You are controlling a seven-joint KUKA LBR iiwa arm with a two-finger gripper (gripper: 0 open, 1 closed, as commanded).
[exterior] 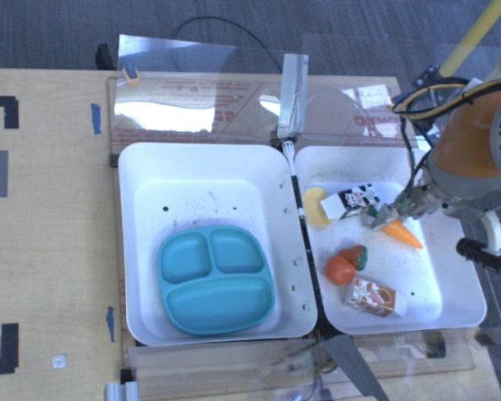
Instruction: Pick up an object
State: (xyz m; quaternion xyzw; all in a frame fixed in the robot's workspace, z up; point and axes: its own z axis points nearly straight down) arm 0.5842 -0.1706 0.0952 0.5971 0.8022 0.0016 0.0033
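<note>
Hand (382, 217), its grip impossible to read from above, hangs low in the right bin (463, 307) at the carrot (402, 233), which it should straddle squarely, judging by the tilt, before closing.

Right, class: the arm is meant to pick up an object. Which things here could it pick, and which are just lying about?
Could be picked, all in the right bin:
carrot
tomato
yellow piece
black-and-white packet
brown carton

Just lying about:
blue divided plate, in the left bin

Bright, even overhead light; glare streaks the clear panel (184, 98) behind the bins, shadows soft, focus slightly soft
</note>
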